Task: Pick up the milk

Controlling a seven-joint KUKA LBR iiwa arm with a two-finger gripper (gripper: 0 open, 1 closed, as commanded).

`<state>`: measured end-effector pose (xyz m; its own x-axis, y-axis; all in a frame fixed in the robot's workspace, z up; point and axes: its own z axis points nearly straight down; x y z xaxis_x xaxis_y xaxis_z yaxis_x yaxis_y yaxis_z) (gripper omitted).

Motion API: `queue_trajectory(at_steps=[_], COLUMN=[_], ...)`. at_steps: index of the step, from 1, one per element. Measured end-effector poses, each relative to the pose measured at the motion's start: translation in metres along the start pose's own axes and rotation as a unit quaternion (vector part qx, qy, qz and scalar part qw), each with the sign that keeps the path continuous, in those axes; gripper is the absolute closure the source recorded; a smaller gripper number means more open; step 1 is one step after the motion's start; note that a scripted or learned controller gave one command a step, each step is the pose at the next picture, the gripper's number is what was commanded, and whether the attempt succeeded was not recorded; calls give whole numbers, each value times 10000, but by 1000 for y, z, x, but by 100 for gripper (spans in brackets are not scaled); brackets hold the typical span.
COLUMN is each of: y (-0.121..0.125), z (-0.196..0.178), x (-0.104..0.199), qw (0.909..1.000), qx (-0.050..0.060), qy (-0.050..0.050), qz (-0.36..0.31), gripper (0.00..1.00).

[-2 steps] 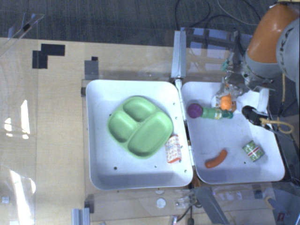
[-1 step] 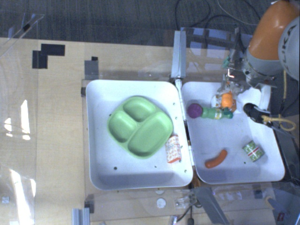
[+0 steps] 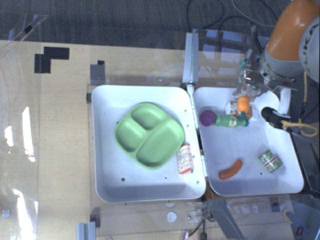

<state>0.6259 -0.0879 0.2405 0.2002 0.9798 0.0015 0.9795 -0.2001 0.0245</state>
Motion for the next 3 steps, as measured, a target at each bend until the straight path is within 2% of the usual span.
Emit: queue_trajectory(at_steps=[1,2,3], y=[2,-1,24], z=[-11,50,50], x=[2,22,-27], qw=[10000,9999,9998], qx=[-33,114,93], qy=[3,-4,-8], qz=[-39,29,176], gripper=[100,100,100])
